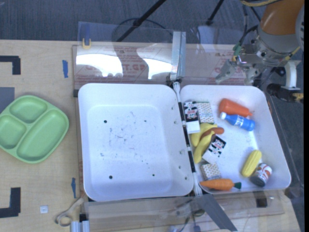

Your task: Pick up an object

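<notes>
- Your gripper (237, 67) hangs above the right bin's (276, 129) far rim; its fingers look spread, with nothing between them.
- Objects lie in that bin: orange bottle (234, 107), blue bottle (240, 122), banana (201, 140), corn cob (251, 162), carrot (218, 184).

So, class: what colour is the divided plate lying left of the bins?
Light green: the divided plate shows best in the camera view.

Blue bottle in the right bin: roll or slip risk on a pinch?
The blue bottle lies on its side and looks round, so a push would probably roll it. Its surface seems smooth plastic, likely slippery. It touches the orange object, which may shift too.
</notes>
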Tool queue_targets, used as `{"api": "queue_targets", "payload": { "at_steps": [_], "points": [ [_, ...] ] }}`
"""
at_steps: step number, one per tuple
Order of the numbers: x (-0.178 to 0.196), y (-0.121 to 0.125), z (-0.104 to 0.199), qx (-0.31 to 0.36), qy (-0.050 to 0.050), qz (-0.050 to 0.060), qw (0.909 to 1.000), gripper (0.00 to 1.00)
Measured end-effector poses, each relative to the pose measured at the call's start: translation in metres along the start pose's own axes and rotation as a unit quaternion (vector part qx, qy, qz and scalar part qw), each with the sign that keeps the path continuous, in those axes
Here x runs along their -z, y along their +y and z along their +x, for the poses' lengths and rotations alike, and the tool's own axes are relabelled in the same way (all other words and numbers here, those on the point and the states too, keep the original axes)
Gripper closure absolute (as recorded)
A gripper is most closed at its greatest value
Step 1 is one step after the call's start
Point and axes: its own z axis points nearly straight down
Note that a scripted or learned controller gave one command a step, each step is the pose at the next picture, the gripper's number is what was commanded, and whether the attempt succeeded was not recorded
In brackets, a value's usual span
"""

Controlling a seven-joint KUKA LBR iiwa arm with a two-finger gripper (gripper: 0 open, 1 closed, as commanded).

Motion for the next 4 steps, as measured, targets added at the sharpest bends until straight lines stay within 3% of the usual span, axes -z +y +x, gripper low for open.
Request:
{"api": "queue_targets", "payload": {
  "at_steps": [1,2,3,4],
  "points": [
    [-0.118,-0.032,-0.028,0.038,0.0,0.0,0.9993,0.0],
    [-0.184,-0.016,-0.064,-0.008,0.0,0.002,1.0,0.0],
    [-0.173,-0.016,-0.062,-0.008,0.002,0.004,1.0,1.0],
    [-0.083,-0.013,-0.063,-0.069,-0.001,-0.001,0.9976,1.0]
  ]
}}
